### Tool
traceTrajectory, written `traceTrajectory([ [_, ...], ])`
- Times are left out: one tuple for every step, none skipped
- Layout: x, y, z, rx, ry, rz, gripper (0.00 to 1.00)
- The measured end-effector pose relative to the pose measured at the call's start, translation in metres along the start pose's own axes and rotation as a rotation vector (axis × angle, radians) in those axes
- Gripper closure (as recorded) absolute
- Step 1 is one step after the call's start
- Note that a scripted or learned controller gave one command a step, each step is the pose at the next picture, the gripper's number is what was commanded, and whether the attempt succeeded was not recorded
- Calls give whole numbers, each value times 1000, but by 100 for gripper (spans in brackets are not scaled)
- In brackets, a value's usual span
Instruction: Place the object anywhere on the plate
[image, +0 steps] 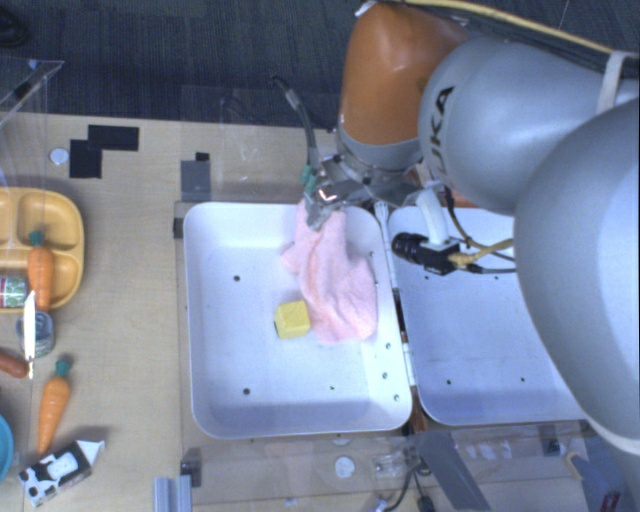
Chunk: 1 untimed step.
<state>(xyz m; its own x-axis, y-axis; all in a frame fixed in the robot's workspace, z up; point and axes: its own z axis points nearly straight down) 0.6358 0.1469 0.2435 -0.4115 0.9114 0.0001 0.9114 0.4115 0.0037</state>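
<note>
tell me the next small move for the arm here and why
Probably lift straight up a little: the gripper seems pinched on the pink cloth at its top corner, while the rest still drapes on the left bin beside the yellow block.

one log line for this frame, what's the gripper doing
gripper: shut on cloth | cloth: pink, hanging into left bin, lower end beside yellow block | plate: left of bins

Grey arm, orange band
</note>
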Motion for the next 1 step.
traceTrajectory([
  [52, 52, 82, 0, 0, -115, 100],
])
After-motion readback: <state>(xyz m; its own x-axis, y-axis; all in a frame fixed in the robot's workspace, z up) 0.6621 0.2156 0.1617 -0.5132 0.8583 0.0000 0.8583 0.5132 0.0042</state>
